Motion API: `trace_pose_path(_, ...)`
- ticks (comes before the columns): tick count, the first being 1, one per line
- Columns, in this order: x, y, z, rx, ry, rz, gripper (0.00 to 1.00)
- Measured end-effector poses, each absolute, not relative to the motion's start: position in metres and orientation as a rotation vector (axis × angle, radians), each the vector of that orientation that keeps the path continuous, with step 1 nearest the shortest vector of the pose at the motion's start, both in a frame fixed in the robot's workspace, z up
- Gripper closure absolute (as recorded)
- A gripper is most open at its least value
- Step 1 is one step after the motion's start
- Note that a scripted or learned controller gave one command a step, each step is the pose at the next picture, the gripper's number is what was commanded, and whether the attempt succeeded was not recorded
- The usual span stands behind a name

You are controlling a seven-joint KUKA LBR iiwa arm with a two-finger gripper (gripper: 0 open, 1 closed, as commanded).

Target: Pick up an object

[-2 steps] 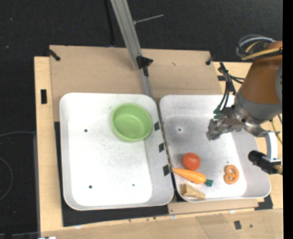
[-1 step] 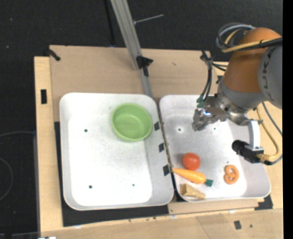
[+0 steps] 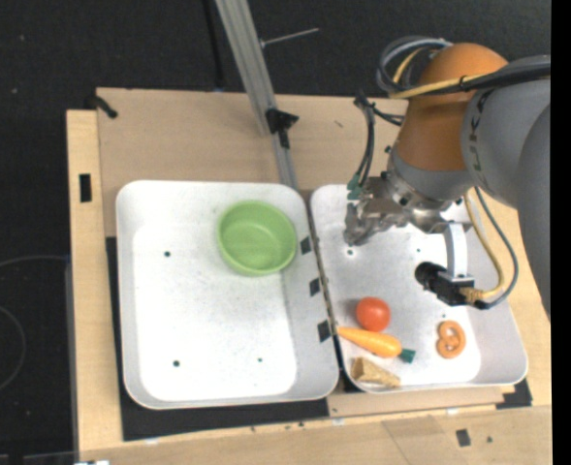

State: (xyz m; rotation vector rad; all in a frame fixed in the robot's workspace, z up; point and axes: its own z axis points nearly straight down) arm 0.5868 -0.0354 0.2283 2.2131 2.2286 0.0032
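Tomato (image 3: 372, 313), carrot (image 3: 368, 341) and pretzel (image 3: 450, 339) sit clustered at the right bin's (image 3: 493, 366) near end; the gripper (image 3: 357, 231) hangs above bare floor farther back, grasping nothing, its opening impossible to tell.

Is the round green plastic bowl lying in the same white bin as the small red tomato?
No, the round green plastic bowl sits in the left white bin, while the small red tomato lies in the right white bin.

On the bench the left shallow white bin (image 3: 169, 356) holds a green plastic bowl (image 3: 257, 237) near its far right corner, while the right shallow white bin (image 3: 498, 342) holds, along its near edge, a red tomato (image 3: 372, 313), an orange carrot (image 3: 368, 341) just before it, a tan bread piece (image 3: 374, 373) nearest the rim, and an orange pretzel (image 3: 450, 339) to their right.
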Motion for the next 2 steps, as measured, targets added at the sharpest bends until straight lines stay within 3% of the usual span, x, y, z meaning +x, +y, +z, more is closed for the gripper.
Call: trace_pose_path(2,0.639,0.067,0.227,2.212,2.23,0.006,1.0)
